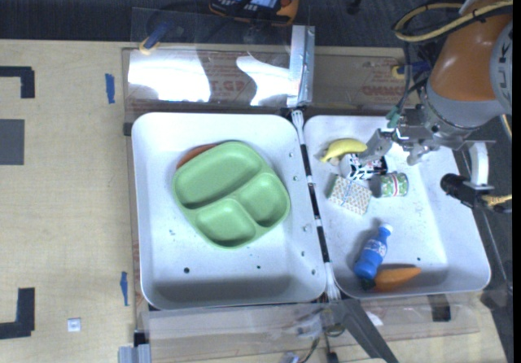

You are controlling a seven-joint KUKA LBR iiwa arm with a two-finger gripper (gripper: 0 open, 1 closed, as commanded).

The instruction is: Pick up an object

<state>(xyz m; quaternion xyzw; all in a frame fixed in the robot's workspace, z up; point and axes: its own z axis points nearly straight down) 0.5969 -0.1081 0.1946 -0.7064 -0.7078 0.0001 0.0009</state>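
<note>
A robot arm (468,68) with a rounded orange section above a grey wrist. Yellow and black cables (440,15) loop around its upper part. Below the wrist is a small metal gripper (396,144) in silver-grey, made of blocky parts with thin pale fingers and a small green-blue spot near its top. A grey cylinder marked with dark letters shows at the far right.

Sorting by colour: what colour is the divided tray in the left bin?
Light green; the divided tray shows plainly in the camera view.

grey arm entering from right, pincer (396,144) lowered
</note>
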